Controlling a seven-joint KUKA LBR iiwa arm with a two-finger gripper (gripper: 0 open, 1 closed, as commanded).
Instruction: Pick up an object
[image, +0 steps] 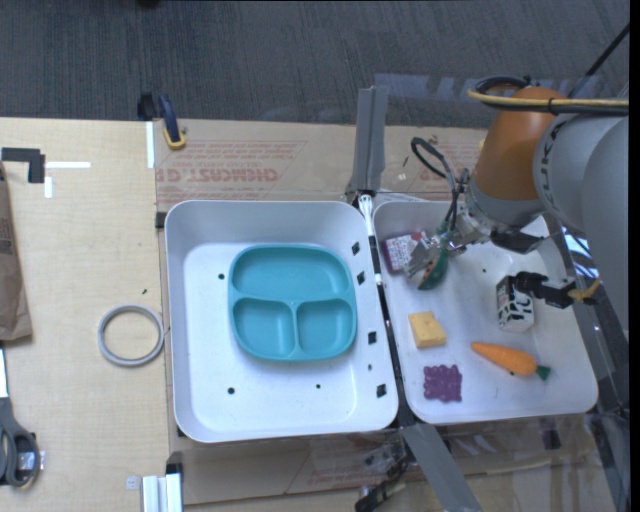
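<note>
Carrot (508, 359), cheese (427, 329) (apart) beside pincer (435, 262)

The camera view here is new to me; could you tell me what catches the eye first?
The teal divided plate lies in the middle of the left bin. The grey arm with its orange band reaches from the right, its gripper low over the right bin's far left corner. Nearer in that bin lie a yellow block, a purple piece and a toy carrot.

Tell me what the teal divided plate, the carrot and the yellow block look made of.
Teal divided plate: probably moulded plastic, matte, with even colour and rounded compartment edges.
Carrot: likely plastic or rubber toy food, smooth uniform orange with a green tip.
Yellow block: possibly foam or plastic, dull flat faces; unclear from this view.
</note>
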